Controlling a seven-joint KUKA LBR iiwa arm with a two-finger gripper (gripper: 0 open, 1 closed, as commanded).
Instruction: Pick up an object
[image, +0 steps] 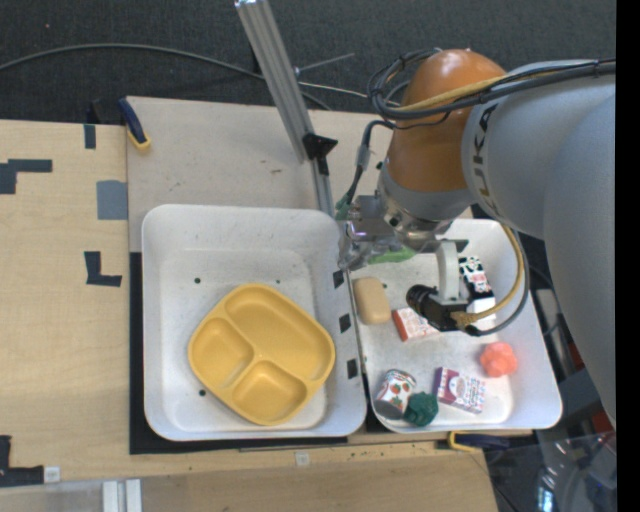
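My gripper (358, 245) hangs low over the right bin's (540, 400) far-left corner, under the orange-banded wrist (440, 130). A green thing (396, 257) peeks out just beneath the wrist, mostly hidden. A tan block (371, 299) lies right in front of the gripper, apart from it. Further along the bin lie a red-and-white box (411, 325), a black-and-white patterned item (472, 275), an orange lump (498, 359), a maroon packet (460, 389), a round strawberry-print item (396, 389) and a dark green piece (422, 408).
A yellow divided plate (262, 352) lies in the left bin (170, 250). A slanted metal pole (285, 85) comes down to the bins' shared far edge. A black cable loop (440, 310) hangs off the arm over the right bin.
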